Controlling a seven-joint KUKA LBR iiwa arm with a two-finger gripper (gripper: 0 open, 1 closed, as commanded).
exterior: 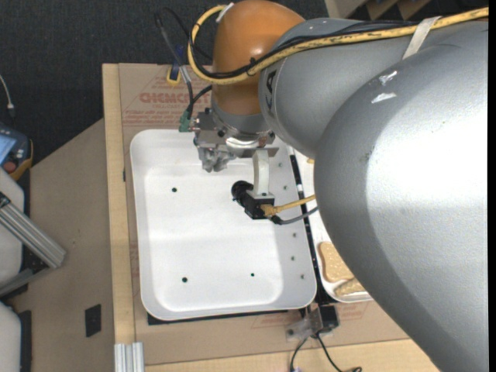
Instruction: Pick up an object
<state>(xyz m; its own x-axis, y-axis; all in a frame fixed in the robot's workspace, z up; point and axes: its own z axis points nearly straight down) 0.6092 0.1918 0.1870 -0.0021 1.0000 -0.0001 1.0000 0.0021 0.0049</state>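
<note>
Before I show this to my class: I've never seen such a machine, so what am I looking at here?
This is one camera above a bench, looking down at a slant. The big grey shape is a robot arm reaching in from the right, with an orange band above its wrist. Its gripper hangs over the left bin, a shallow white tray. A tan object lies in the right bin, mostly hidden by the arm. I see nothing between the fingers.

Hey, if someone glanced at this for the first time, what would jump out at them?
The huge grey arm fills the right side, its orange band at top centre. Below that the gripper hangs over the far end of the left white bin. A tan object lies in the right bin, mostly hidden by the arm.
</note>
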